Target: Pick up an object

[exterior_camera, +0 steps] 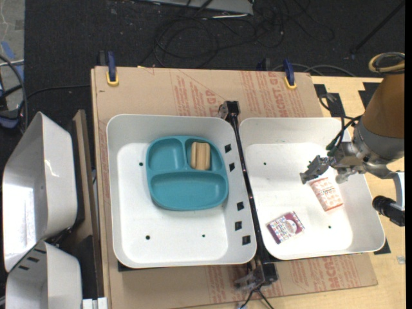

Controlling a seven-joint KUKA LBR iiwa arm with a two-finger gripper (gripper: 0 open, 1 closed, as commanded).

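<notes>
Inspection of the right-hand shallow white bin (270, 134) finds the grey two-finger claw (315, 170) low over the bin floor, reaching in from the right on the grey arm with its orange band (390, 105). Whether the claw is spread or pressed together cannot be told from this slanted view; its dark tip merges into one shape. Nothing is seen between its tips, so no hold is recorded.

Nearest candidate for the task is a small red-and-white printed packet (328, 194), lying flat just below and slightly right of the claw, close but apparently not in contact. A second item, a small purple-and-white printed packet (285, 226), lies flat further below and to the left, well apart from the claw. Both lie flat on the floor, which in my judgement leaves little edge for a pinch.

Across the divider, far left of the claw, the left-hand shallow white bin (129, 224) bears a teal plastic compartment tray (180, 188) with a tan wooden block (200, 156) in its upper right compartment. These are out of immediate reach.

Assessment: the claw appears positioned for the red-and-white packet but sits offset above its upper edge. A descent from this position risks missing or merely nudging the packet.
</notes>
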